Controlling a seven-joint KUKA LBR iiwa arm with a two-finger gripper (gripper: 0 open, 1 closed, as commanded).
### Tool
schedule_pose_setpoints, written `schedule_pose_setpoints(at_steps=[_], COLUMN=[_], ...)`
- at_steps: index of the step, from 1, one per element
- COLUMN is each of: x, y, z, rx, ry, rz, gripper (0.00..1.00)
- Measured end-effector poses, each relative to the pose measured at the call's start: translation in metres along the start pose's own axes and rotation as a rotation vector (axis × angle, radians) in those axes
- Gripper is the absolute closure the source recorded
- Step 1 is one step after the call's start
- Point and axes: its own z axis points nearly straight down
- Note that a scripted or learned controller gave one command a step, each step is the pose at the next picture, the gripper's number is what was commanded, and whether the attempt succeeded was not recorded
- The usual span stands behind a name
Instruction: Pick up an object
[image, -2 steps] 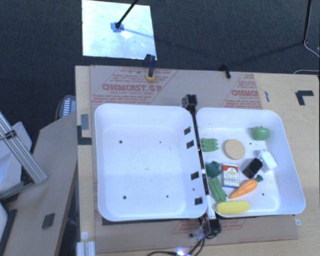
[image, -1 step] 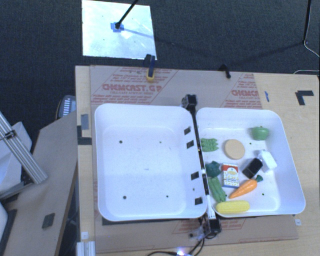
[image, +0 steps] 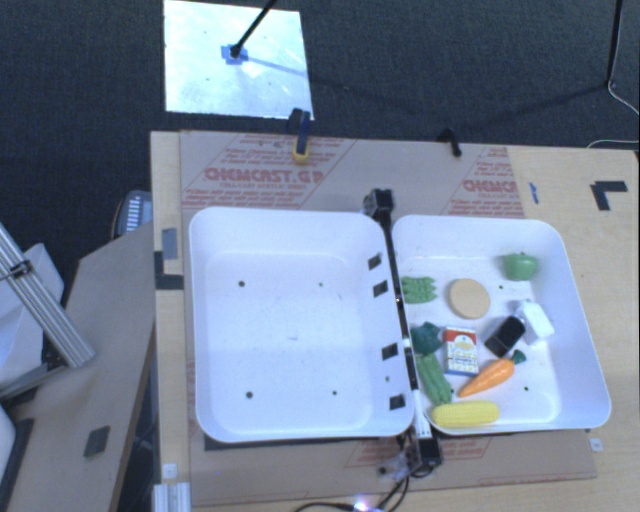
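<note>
Nine or so toys sit in right bin (image: 575, 290), w/ carrot (image: 487, 377) lying long-axis diagonal near front beside corn cob (image: 463, 413); tool state: can't tell.

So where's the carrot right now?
The carrot lies in the right-hand bin, toward its front edge, just above the yellow corn and right beside the small red-and-white box.
</note>
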Motion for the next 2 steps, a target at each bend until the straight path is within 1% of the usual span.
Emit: schedule_pose_setpoints(at_steps=[1,2], x=[-0.007,-0.007], y=[-0.003,-0.017], z=[0.0,0.0], rx=[-0.001,0.0], ry=[0.0,0.0], rz=[-0.001,0.001], gripper=[1.0,1.0])
